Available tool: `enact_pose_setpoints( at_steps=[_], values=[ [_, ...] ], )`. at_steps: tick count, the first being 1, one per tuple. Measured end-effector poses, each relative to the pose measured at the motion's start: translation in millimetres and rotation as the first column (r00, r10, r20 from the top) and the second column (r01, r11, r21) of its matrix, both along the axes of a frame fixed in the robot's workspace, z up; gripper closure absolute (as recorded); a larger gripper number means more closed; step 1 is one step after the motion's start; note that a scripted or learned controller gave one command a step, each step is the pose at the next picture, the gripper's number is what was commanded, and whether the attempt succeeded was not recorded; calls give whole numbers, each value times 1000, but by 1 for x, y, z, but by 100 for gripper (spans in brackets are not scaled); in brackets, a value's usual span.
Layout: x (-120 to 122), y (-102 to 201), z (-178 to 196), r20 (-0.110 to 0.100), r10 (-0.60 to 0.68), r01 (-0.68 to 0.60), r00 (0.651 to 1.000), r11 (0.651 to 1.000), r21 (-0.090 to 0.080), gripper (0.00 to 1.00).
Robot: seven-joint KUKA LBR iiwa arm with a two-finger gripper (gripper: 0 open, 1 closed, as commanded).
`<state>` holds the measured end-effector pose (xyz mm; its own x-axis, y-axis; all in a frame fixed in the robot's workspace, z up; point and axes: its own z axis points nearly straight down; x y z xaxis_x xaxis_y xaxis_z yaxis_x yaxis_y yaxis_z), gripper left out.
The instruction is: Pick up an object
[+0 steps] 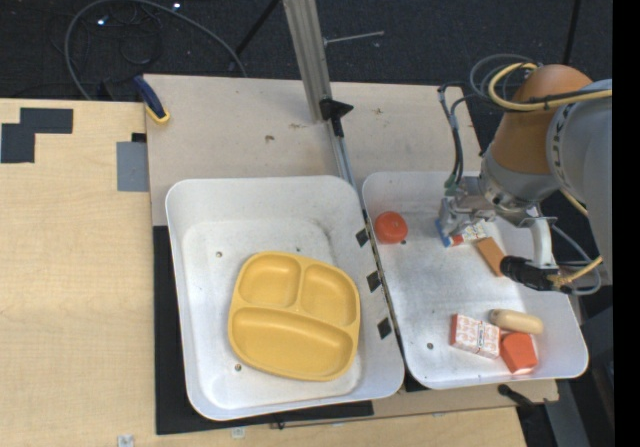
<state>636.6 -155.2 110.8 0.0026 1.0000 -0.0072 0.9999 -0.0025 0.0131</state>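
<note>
Gripper (458, 227) sits low in the upper part of the right bin (425, 285), at centre right of the frame; whether it is apart or together cannot be told, and nothing shows in its grasp. Just right of it lies a brown-handled tool (490, 255), slanting down toward a black part of the arm. Left of the gripper, near the bin's upper left corner, sits one orange-red ball (391, 227), well clear of the walls. It looks small, light and smooth, so it may roll; a grasp across its middle from straight above seems best. At the bin's lower right, close together, are one patterned red-and-white box (474, 335), one orange block (519, 352) and one tan wooden peg (516, 321). That makes five loose things in this bin. The left bin (195, 235) holds one yellow tray (295, 315) with three compartments. Two bins in all.
</note>
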Motion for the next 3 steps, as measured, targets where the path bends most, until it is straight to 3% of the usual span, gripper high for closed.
enact_pose_setpoints(
  at_steps=[1,3],
  values=[
    [2,-5,43,-12,-1,1,1000,1000,7,100],
    [1,-8,139,-10,3,-3,1000,1000,6,100]
  ],
)
